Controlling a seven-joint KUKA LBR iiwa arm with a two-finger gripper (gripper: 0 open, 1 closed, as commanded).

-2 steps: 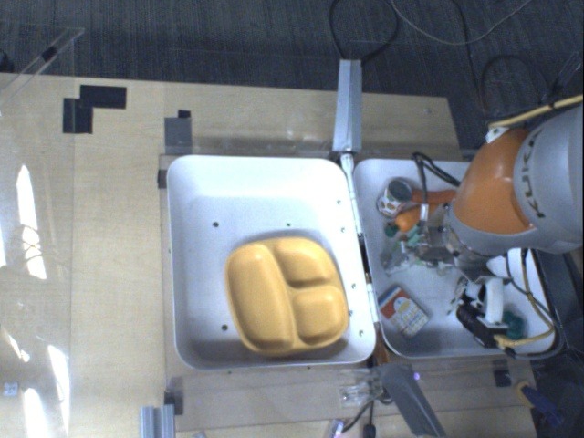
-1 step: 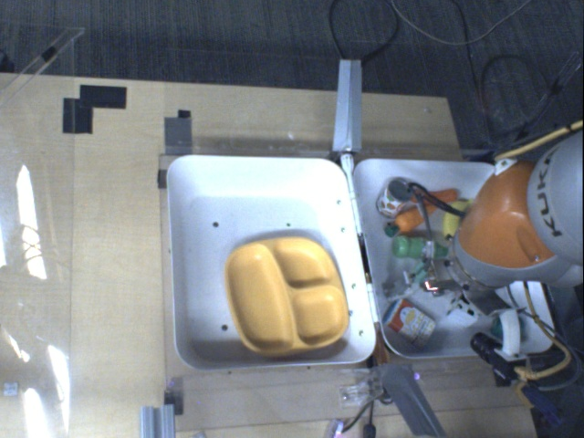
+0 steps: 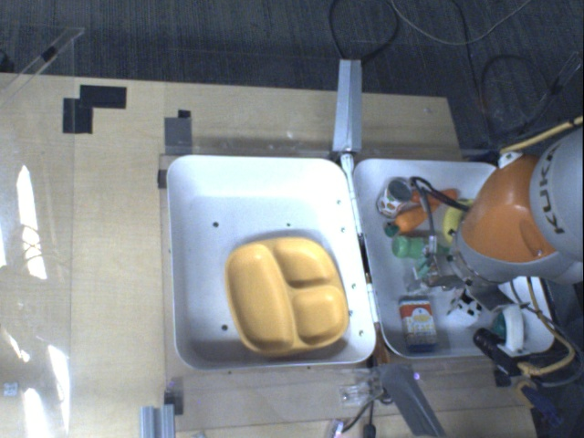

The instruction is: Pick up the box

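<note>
box (image 3: 418, 323) — flat, right bin's front

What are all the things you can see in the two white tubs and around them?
Left bin: one, white, left of the middle divider.
Tray: one, yellow, three compartments, in the left bin toward its near right corner.
Right bin: one, white, beside the left bin.
Box: one, small, orange-and-white top, at the near edge of the right bin.
Small items: a cluster, green, orange, yellow and a round greyish one, at the far end of the right bin; exact count unclear.
Cables: several, black, on the dark floor beyond the bench.
Arm: one, grey and orange, over the right bin.
</note>
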